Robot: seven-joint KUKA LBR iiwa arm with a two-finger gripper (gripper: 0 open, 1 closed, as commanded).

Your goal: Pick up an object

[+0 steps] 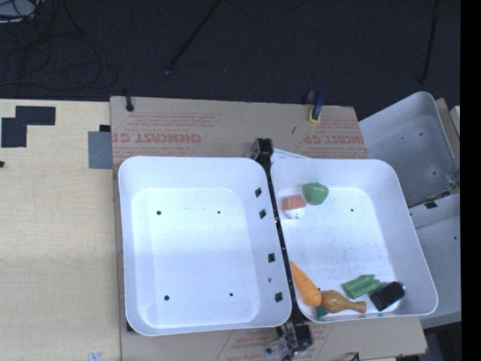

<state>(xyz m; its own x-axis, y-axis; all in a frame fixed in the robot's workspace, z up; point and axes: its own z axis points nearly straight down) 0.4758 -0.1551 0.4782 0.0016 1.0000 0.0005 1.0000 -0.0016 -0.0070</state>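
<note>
Carrot, yellow gourd, green piece, black block cluster at right bin near edge; green ball, orange block at far-left.

Lighting over my bench: even, from above, moderately bright. Left bin: its floor glares near-white at centre, dimming toward the walls. Right bin: flatter white, with soft shadows under its small items. Far floor: dark, cables barely legible. Sharpness: mildly soft throughout; cardboard lettering blurred, colours slightly washed, small objects' edges fuzzy.
</note>
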